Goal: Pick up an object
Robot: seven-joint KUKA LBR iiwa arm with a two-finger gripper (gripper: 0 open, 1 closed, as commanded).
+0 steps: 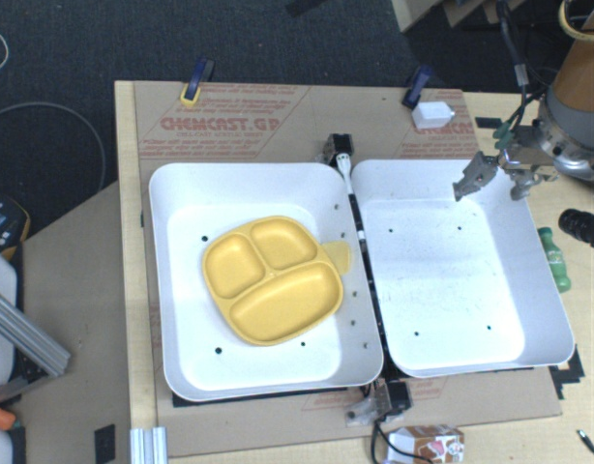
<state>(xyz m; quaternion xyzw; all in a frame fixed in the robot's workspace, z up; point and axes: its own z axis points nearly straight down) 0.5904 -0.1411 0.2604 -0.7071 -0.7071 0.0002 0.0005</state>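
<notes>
Dark carpet surrounds the tabletop (278, 114), a cardboard-covered board bearing two white bins side by side. The yellow divided plate (271, 278) lies flat in the left bin (171, 259), near its centre, with its long axis running diagonally. The hand (495, 177) hangs over the far right corner of the right bin (529, 288) — fingers spread apart, nothing between them. The plate lies well apart from the hand, across the divide between the bins, toward the view's left and nearer edge — the hand would need to cross there before descending.
</notes>
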